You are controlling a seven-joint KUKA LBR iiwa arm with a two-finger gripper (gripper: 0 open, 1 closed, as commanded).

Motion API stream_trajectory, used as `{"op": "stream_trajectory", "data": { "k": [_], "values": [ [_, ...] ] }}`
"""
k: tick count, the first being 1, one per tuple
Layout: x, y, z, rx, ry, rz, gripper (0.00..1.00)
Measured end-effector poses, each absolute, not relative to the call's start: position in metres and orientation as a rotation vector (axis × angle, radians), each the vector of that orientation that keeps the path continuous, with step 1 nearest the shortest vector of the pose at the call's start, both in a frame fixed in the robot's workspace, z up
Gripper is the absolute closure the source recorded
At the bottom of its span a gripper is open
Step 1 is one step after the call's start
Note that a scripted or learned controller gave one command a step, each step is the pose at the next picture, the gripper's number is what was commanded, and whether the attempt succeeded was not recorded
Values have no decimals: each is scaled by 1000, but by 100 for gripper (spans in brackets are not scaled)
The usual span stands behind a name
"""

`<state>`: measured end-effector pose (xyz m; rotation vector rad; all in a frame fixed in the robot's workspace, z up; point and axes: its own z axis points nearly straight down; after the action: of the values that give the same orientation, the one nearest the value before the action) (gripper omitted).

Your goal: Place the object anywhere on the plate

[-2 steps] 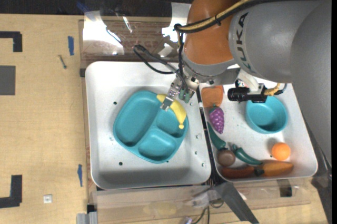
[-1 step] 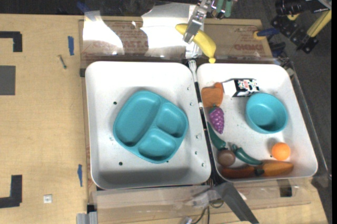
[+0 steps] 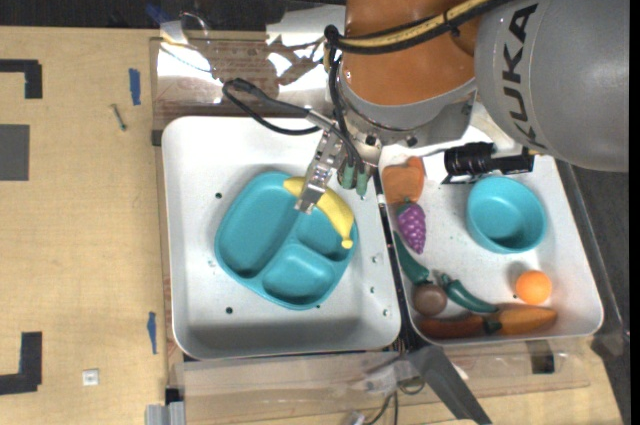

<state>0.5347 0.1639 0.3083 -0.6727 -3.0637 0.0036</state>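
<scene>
The desk (image 3: 70,213) fills the left of the frame, pale wood with black marks and bits of blue tape. On it, at centre, sits the left white bin (image 3: 190,313). In that bin lies a teal divided plate (image 3: 262,238), tilted, with three compartments. A yellow banana (image 3: 336,213) lies at the plate's upper right edge, partly on the rim and reaching into the upper right compartment.

Just above the banana, the gripper (image 3: 318,191) comes down at a slant from the arm (image 3: 500,43), whose orange dome and grey casing take up the upper right of the frame. The metal fingers (image 3: 322,175) point down and left, and their tips meet the upper end of the banana; they look nearly closed around that end, though whether they truly grip it cannot be told from this angle. Black cables loop from the arm toward the upper left of the bin.

To the right, in the right white bin (image 3: 585,288), an orange carrot-like piece (image 3: 405,181) lies at the upper left, with a purple bunch of grapes (image 3: 412,227) below it. A teal bowl (image 3: 507,213) stands in the upper middle. An orange ball (image 3: 534,288) rests lower right, near a long brown-orange piece (image 3: 490,321) along the bottom edge, and a small brown round thing (image 3: 430,297) sits at its left end.
</scene>
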Motion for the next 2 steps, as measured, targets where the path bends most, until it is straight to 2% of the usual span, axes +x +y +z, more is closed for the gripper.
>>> {"op": "stream_trajectory", "data": {
  "k": [1, 2],
  "values": [
    [536, 164, 313, -676, -3071, -3, 0],
    [579, 219, 491, -767, -3057, -11, 0]
  ]
}}
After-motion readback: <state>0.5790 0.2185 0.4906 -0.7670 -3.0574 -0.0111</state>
